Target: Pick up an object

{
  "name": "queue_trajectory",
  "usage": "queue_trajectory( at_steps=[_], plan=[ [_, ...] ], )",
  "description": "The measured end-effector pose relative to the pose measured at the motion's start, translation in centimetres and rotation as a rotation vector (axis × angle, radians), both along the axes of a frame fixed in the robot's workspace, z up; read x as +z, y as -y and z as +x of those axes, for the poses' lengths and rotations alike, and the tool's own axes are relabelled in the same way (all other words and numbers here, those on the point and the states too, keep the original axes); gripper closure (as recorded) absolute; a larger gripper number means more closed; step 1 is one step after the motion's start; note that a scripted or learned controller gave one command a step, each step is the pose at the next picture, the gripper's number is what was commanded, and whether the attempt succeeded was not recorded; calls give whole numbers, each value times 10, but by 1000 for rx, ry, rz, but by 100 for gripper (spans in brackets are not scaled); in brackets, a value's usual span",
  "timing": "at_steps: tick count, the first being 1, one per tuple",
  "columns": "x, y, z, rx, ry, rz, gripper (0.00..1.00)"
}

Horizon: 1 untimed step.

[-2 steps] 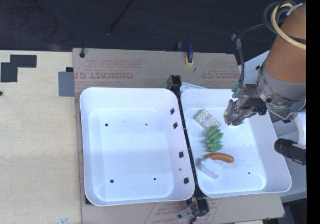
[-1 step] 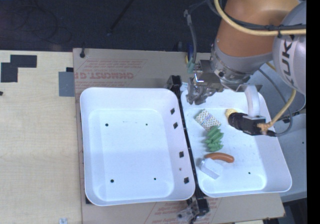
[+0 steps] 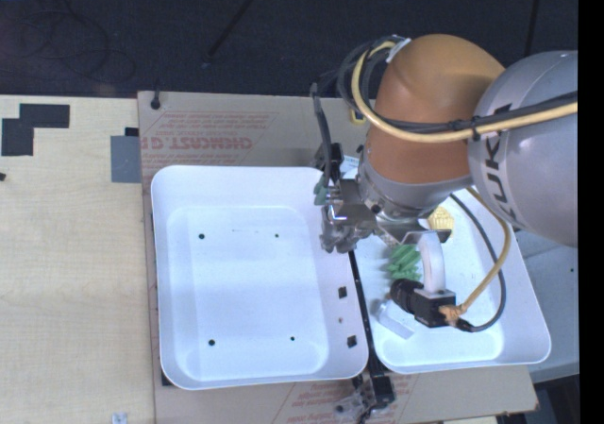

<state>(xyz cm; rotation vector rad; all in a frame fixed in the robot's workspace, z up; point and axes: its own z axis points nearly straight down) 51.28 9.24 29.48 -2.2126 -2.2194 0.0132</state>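
The arm's orange band (image 3: 429, 96) is bulging up closest to the lens in the upper right, with the grey casing (image 3: 538, 144) sweeping off beside it toward the right edge; below the band the gripper (image 3: 338, 228) is hanging over the seam where the 2 bins are meeting, at the farther part of that seam; its metal parts are crowding into 1 dark cluster from this angle, so I cannot tell how far it is opening, nor whether anything is sitting in its grasp. Just to the right of the gripper and a little toward the near side, a green object (image 3: 404, 262) is lying on the floor of the right bin (image 3: 524, 342), apart from the gripper; farther right and slightly behind it, a yellow object (image 3: 441, 220) is peeking out from under the arm in the same bin. The left bin (image 3: 175, 252) is sitting alongside, its rim running right against the right bin's rim, with 4 small dark dots marking its floor. Both bins are resting on a cardboard sheet (image 3: 236, 129) bearing red lettering; the sheet is lying on a pale wooden bench (image 3: 66, 271), which is carrying dark patches (image 3: 38, 125) near its far left.
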Motion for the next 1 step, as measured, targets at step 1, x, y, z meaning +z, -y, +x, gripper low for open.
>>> queue_trajectory(
  at_steps=[1],
  plan=[
    [136,64,-38,-6,19,0,100]
  ],
)
